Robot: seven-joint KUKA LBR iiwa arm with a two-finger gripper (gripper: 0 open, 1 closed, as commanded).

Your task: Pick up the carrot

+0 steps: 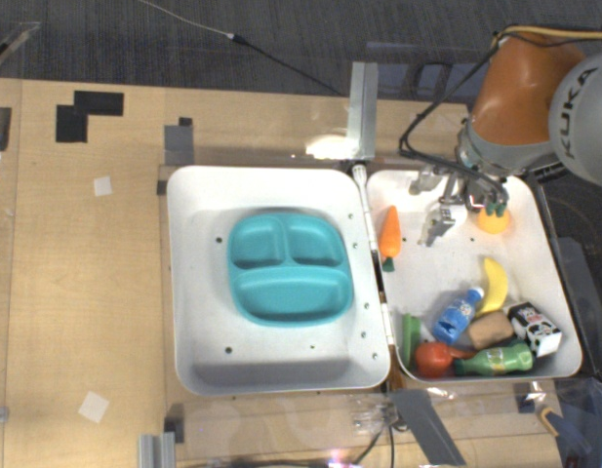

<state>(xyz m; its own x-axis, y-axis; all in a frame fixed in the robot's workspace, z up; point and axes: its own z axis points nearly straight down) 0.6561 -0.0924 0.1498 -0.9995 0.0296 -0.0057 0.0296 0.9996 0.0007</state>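
We see two white bins side by side on the worktop [76,291]. The left bin [198,359] holds a teal divided plate [286,266] at its middle. In the right bin [554,261], the carrot [389,233] lies against the left wall, near the far end. The end effector [440,224] hangs just beside it, apart from it. A yellow toy [493,221] sits at the far right. Near the front edge cluster a banana [494,283], a blue bottle [459,315], a tomato [433,359], a green bottle [496,361] and a small black-and-white carton [533,328].

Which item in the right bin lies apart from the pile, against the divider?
The carrot: orange, green-tipped, alone at the bin's left wall. The banana, blue bottle and tomato cluster at the bottom.
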